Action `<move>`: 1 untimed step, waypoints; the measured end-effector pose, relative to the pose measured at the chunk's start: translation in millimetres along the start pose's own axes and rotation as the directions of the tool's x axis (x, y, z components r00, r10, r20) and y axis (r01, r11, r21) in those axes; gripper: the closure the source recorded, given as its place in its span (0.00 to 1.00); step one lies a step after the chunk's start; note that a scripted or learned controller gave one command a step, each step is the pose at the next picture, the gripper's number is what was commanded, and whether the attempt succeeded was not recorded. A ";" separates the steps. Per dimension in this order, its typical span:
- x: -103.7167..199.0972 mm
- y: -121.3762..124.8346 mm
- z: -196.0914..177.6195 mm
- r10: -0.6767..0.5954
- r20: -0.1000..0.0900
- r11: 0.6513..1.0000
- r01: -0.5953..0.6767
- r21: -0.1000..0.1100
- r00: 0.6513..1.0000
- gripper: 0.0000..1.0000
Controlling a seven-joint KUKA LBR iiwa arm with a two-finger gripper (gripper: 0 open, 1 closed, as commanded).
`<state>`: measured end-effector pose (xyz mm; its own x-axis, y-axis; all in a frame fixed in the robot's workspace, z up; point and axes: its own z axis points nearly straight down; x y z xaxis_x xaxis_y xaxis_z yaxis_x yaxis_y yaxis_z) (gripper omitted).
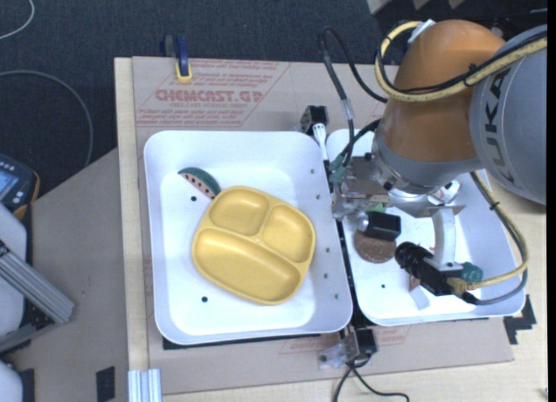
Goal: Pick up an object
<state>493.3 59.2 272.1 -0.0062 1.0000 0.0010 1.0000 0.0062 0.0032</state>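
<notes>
We hovered our pincer [380, 222] low over the right bin [491, 244], just above a small brown round object [375, 250] near its left wall. We could not tell the pincer's state. We judged a straight, centred descent best, clear of the wall.

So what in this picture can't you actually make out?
- The jaws: the arm's orange wrist and grey body sit over them in the camera view, so open or shut is unclear.
- The brown round object in the right bin: partly covered by the arm's hardware, identity unclear.
- The small watermelon-slice-like piece by the yellow divided plate: too small to be sure.
- The arm's upper part: cut off at the right edge.
</notes>
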 end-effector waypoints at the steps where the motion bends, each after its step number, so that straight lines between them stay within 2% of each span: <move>1: -2.3 -11.6 -131.4 0.004 -0.002 1.000 -0.004 -0.013 1.000 1.00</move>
<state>481.3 56.7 403.5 -0.0025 1.0000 0.0030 0.9999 0.0024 0.0164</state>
